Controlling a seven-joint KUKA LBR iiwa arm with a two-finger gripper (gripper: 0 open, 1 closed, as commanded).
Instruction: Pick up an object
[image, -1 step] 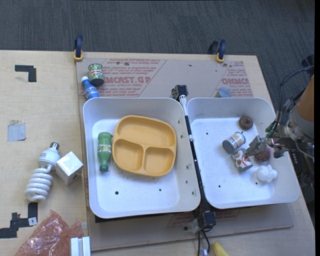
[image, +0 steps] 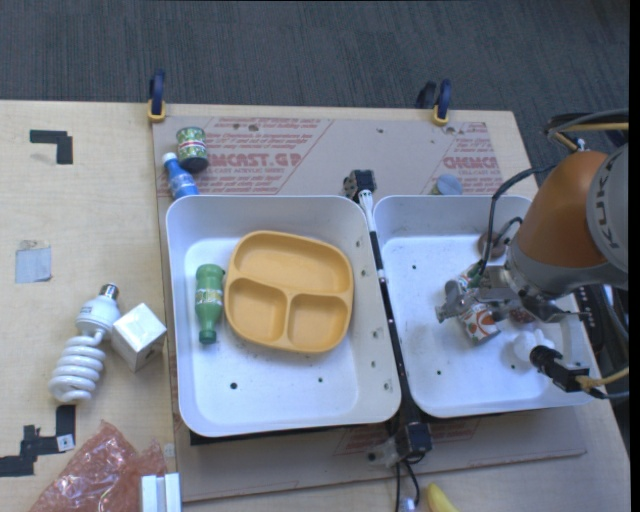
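My gripper (image: 468, 308) is down in the right bin (image: 430, 385), at its right-hand side. A small white and orange object (image: 484, 323) lies right under and beside the fingertips. Whether it sits between the fingers is hidden by the wrist. A white rounded object (image: 522, 350) lies just to the lower right of it. In the left bin (image: 200, 390) rests a yellow divided plate (image: 290, 292) with a green bottle (image: 208, 302) lying along its left side.
The grey and orange arm (image: 570, 225) covers the right bin's right side, with cables (image: 565, 372) near its front corner. Outside the bins on the left lie a spiral bulb (image: 82, 352), a white cube (image: 139, 335), a green can (image: 191, 145) and a blue bottle (image: 181, 180).
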